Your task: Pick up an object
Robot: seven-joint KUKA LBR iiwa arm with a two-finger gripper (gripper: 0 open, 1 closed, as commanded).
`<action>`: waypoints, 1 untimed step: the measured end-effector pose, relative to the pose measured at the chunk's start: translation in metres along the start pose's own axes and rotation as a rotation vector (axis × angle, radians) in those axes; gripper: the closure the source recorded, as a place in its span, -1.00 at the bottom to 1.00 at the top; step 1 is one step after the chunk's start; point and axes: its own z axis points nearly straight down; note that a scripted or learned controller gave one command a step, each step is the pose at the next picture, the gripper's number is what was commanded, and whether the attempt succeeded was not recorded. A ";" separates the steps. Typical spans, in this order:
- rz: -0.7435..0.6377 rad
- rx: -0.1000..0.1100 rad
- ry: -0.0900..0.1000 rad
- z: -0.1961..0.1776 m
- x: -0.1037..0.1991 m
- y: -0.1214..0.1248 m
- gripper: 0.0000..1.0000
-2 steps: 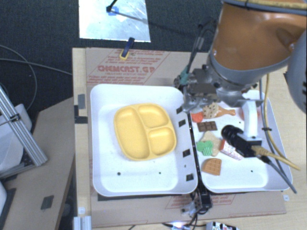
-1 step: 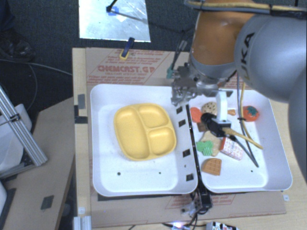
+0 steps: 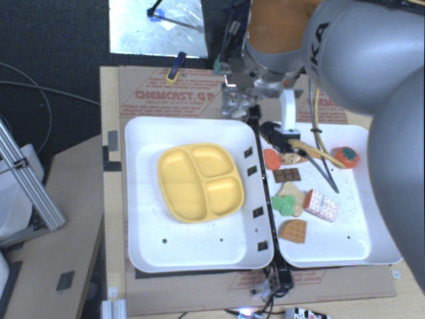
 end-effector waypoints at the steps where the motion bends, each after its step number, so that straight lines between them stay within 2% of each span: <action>1: -0.006 0.014 0.001 0.086 0.083 -0.015 1.00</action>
